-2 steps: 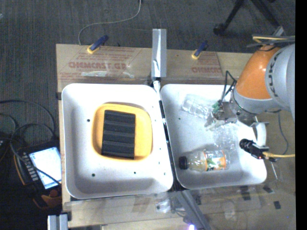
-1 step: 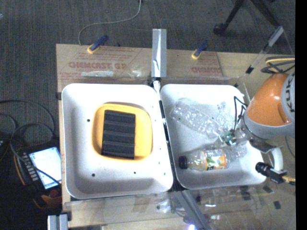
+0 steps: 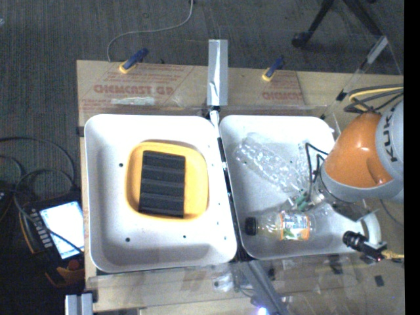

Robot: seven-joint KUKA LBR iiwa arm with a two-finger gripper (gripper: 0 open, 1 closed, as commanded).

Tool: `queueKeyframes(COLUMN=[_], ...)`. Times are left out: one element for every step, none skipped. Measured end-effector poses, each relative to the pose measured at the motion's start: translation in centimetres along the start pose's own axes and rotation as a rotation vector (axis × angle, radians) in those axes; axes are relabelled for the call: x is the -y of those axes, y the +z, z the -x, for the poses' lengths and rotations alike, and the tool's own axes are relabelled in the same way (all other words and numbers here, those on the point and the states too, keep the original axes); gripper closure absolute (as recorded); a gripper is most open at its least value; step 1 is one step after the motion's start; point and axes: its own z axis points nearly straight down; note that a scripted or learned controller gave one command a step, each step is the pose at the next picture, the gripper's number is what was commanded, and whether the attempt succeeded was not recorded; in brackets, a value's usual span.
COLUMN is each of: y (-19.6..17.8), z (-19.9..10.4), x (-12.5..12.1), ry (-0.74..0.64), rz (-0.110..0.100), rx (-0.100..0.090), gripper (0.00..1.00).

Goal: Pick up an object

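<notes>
The orange-banded arm (image 3: 357,159) is hung over the right bin (image 3: 275,126), the jaws' state cannot be told, and a slip off the capped bottle (image 3: 282,226) (lying flat beneath, beside crumpled clear plastic (image 3: 269,163)) is judged likely.

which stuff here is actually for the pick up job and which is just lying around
For the job:
- clear crumpled bottle, right bin
- small bottle with orange label, lying on its side in the right bin
- yellow tray with black insert, left bin

Just lying about:
- blue clamps
- tablet on the floor
</notes>
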Motion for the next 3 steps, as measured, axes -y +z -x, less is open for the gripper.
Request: queueKeyframes(y=[-4.8,-3.6,-0.8], z=[3.0,1.4,4.2], x=[-4.5,1.3,-4.5], ry=[0.238,0.087,0.093], rz=[-0.026,-0.025,-0.025], rx=[-0.018,-0.022,-0.022], gripper=[0.00,0.00,0.00])
